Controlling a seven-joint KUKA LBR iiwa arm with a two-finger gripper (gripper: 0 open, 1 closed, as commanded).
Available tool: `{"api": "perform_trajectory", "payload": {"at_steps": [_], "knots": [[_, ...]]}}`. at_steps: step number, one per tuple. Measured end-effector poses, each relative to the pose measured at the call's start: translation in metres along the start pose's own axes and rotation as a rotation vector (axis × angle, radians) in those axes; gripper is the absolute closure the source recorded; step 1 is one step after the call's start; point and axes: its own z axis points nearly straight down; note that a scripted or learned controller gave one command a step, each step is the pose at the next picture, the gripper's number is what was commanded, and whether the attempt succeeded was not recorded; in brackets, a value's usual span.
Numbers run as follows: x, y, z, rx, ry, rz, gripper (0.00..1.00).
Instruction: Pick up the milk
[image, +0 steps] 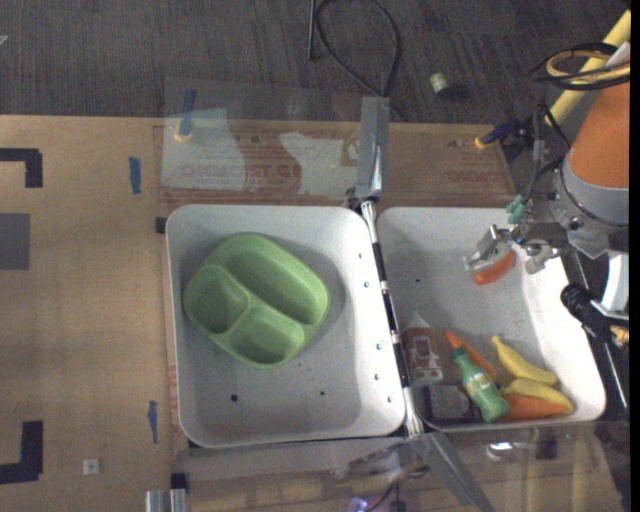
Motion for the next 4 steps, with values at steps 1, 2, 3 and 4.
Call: {"api": "perform_trajectory", "payload": {"at_steps": [1, 2, 3, 4], "knots": [[0.023, -0.060, 0.084, 0.000, 0.000, 0.035, 0.00], [0.058, -0.069, 0.071, 0.000, 0.000, 0.071, 0.00], [0.000, -0.068, 0.146, -0.006, -0.001, -0.014, 0.00], [-0.003, -0.016, 0.166, -0.022, 0.003, 0.060, 0.00]]}}
